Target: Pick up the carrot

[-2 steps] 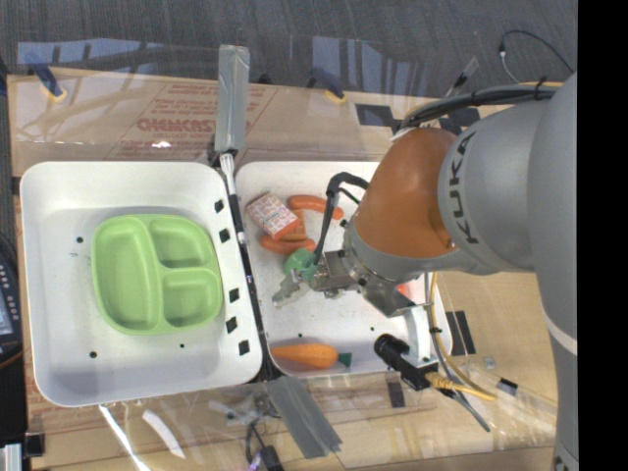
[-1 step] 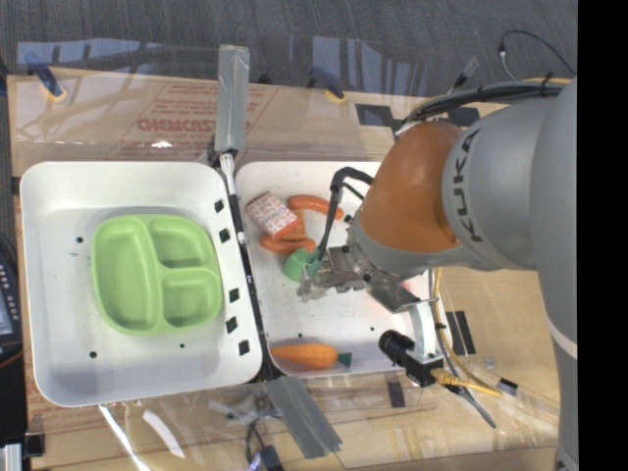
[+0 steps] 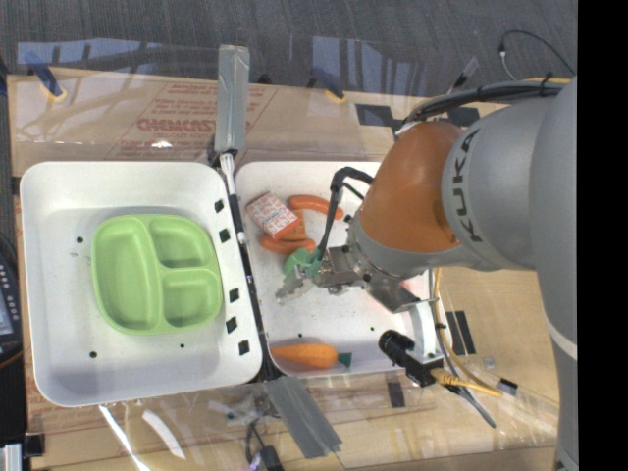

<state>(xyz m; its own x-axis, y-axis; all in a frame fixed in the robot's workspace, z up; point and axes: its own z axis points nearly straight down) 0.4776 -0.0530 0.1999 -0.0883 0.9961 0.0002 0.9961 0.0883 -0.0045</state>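
Camera view has the end effector (image 3: pixel 299 281) low in the right bin (image 3: pixel 294 177), its fingers partly spread with nothing between them, hanging just beside a green piece (image 3: pixel 301 260) and an orange-red wedge (image 3: pixel 286 245). Just beyond lie a red-and-white packet (image 3: pixel 272 215) and an orange sausage-shaped toy (image 3: pixel 311 205). The carrot (image 3: pixel 306 356) lies apart, flat against the near wall of the same bin, green stub pointing right. Judging from this, a descent here risks closing on the wrong orange thing, and the carrot's spot by the wall leaves little finger room. The left bin (image 3: pixel 49 263) holds a green divided plate (image 3: pixel 157 273). Readable writing: "KUKA" on the arm (image 3: pixel 461 199) and red "CHEMCAS" on cardboard (image 3: pixel 167 106) covering the desk
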